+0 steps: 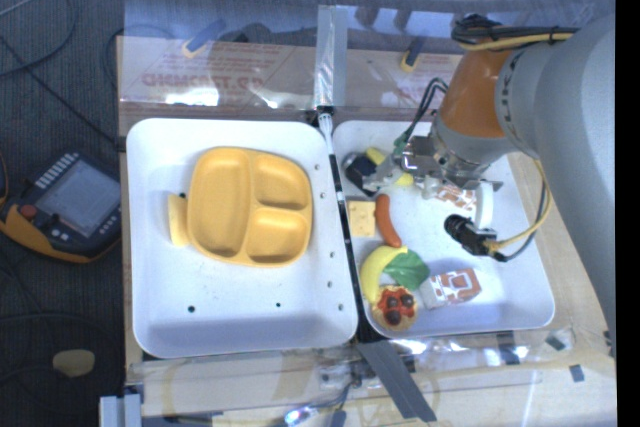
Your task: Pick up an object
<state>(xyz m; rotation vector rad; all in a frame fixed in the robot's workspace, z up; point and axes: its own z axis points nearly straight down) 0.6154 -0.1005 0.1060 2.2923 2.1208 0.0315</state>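
Over right bin point(530, 300) — hand point(440, 177) | grip state: cannot tell | carton point(455, 287) label — unreadable

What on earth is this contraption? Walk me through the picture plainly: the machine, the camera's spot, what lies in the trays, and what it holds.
This is one picture, taken by a camera fixed above a bench and looking down at a slant. The big grey shape with an orange band is a robot arm, reaching in from the right. Its grasping part, the gripper, hangs over the right bin; I cannot tell how it is set, and nothing is seen held in it.

Two shallow white bins sit side by side. The left bin holds a yellow divided plate. The right bin holds small toy foods: an orange sausage, a yellow banana with a green leaf, a red-and-white package and a few other bits. A handheld controller lies on the floor at left.
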